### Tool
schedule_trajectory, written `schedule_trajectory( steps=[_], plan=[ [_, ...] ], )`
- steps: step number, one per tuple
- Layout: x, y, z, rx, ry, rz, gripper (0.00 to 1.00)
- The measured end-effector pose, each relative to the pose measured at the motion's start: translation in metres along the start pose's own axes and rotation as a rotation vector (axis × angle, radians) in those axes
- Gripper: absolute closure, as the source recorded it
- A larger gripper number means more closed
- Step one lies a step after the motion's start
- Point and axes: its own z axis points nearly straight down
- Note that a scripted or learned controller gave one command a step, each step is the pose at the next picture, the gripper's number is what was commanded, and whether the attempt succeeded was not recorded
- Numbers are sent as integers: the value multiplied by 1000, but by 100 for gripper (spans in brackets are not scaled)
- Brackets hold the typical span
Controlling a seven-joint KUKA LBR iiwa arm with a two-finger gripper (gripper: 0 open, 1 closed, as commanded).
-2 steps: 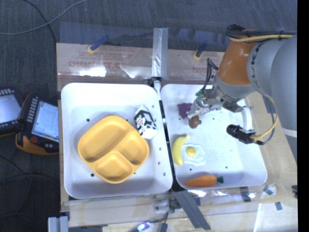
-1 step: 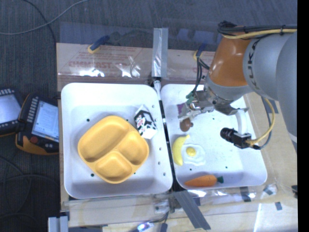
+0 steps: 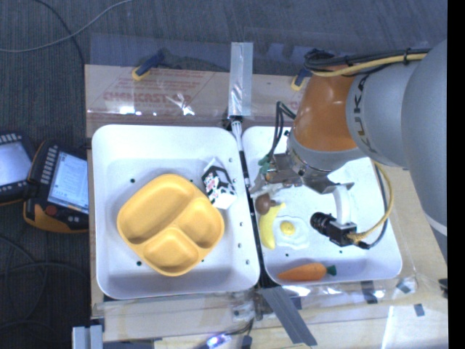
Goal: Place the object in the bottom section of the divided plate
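**Overhead, a robot arm reaches for toy food beside a yellow divided plate**

Overhead and at a slant, a desk (image 3: 102, 75) carries two shallow white bins side by side. The grey-and-orange arm (image 3: 341, 115) enters from the right and hangs over the right bin (image 3: 385, 260). The left bin (image 3: 109, 151) holds the yellow divided plate (image 3: 170, 224), all three sections bare, its bottom section nearest the viewer. A small black-and-white item (image 3: 216, 184) lies just beside the plate's upper right rim.

The gripper (image 3: 270, 174) sits low at the right bin's left wall, above a banana (image 3: 267, 224); whether its fingers are apart or together, I cannot tell. The banana's long axis runs top to bottom, brown stem end toward the gripper. Beside it lie a fried egg (image 3: 290, 231) and, lower, a carrot (image 3: 304, 272) lying left to right, green top pointing right.

Judging by this, the picking step is under way and nothing is lifted. Next comes a secure grasp, then a carry leftward to the plate.
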Motion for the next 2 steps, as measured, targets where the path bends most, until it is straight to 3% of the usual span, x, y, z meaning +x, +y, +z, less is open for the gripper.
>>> schedule_trajectory(
  steps=[1, 2],
  plan=[
    [47, -34, -9, 1, -2, 89, 100],
    [46, 16, 1, 2, -2, 247, 100]
  ],
)
